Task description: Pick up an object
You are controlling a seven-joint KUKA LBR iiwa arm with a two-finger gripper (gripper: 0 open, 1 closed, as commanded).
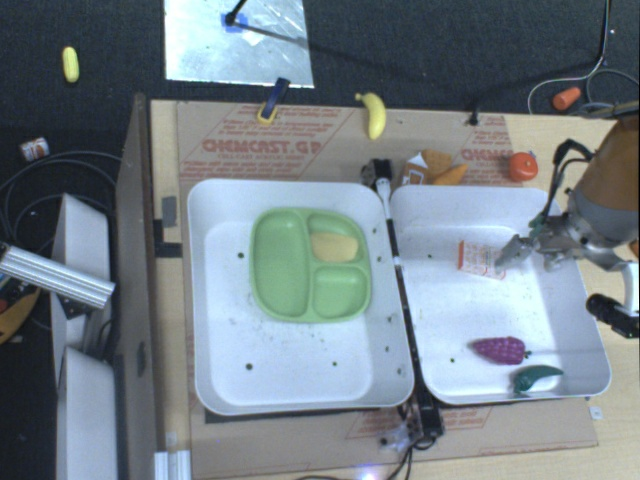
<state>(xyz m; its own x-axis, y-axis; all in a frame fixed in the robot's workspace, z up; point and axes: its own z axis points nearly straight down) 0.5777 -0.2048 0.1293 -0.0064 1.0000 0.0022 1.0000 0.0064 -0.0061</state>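
The right bin (570, 313) holds three loose things. A small orange-and-white packet (478, 258) lies flat near its middle. A purple grape bunch (498, 349) and a teal-green piece (535, 376) lie near its front edge. My gripper (513, 249) is low over the right bin, just right of the packet, and its tip almost touches the packet's edge. The grey arm (605, 203) comes in from the right. Nothing visibly hangs from the gripper.
The left bin (225, 368) carries a green divided plate (290, 273) with a yellow piece (335, 245) in its upper right compartment. Behind the bins, on the cardboard, lie a toy banana (374, 115), an orange wedge (440, 170) and a red-orange ball (522, 166).
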